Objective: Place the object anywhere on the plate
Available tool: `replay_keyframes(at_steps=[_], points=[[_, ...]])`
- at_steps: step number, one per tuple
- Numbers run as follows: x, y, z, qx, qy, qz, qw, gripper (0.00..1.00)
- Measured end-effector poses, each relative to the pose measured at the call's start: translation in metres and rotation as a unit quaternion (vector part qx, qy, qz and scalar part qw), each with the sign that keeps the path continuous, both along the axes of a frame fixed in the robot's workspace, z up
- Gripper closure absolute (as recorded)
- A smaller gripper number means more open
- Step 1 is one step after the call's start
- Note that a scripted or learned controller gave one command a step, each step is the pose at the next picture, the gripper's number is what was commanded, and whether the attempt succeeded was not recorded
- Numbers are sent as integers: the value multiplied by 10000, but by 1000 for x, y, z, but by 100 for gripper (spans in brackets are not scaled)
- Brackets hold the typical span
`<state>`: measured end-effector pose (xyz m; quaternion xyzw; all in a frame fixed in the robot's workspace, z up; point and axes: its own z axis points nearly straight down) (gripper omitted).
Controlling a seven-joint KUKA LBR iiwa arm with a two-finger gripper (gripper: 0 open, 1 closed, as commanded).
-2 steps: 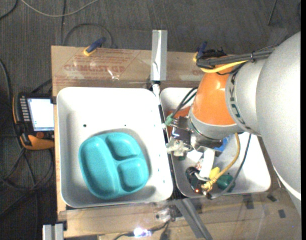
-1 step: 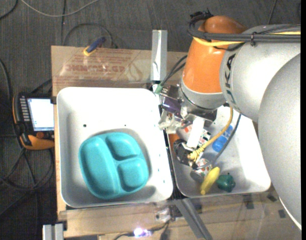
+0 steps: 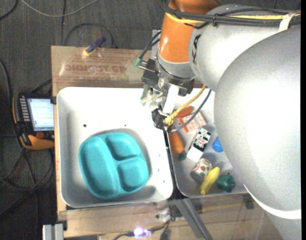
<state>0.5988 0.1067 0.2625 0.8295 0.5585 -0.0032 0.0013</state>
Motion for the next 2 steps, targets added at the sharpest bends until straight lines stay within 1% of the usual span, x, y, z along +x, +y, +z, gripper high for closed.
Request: replay_keyframes(at_steps=[1, 2], points=[[-24, 39, 3, 17, 8, 2132, 9770, 100], [-32, 43, -32, 21, 16, 1122, 9937, 100]])
